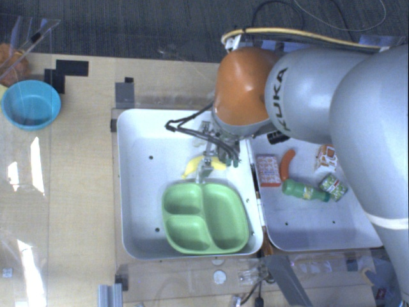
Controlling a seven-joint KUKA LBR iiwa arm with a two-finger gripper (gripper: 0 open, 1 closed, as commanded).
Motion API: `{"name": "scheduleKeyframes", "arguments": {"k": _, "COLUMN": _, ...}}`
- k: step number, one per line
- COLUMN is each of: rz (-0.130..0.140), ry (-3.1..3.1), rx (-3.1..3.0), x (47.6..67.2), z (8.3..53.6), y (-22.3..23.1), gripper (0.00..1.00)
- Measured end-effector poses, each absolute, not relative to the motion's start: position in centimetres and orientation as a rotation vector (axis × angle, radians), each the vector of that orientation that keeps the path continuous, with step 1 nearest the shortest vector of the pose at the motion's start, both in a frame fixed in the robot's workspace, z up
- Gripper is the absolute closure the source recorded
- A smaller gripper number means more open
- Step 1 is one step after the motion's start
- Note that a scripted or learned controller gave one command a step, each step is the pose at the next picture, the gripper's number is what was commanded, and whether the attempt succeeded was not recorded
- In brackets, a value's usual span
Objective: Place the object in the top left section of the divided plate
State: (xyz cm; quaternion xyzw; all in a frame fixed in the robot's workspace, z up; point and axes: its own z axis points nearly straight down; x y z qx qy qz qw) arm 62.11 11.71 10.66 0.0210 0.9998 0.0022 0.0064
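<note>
On the pale wooden counter [77, 190], the left white bin [137, 171] holds a green divided plate [204, 217]. Just above it lies a yellow banana-shaped object [193, 166], under the metal gripper [206, 166], whose state is unclear.

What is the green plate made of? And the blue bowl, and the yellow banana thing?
The green divided plate looks like smooth moulded plastic: even colour, soft sheen, rounded ridges. The blue bowl also seems plastic, slightly glossy. The yellow banana is probably a plastic toy, but it is partly hidden under the gripper, so that is a guess.
</note>
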Motion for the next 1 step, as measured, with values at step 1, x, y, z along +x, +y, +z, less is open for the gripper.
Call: {"name": "scheduleKeyframes", "arguments": {"k": 1, "rz": 0.013, "ry": 3.122, "rx": 0.069, "x": 62.31, "z": 11.99, "y": 11.88, "gripper": 1.0}}
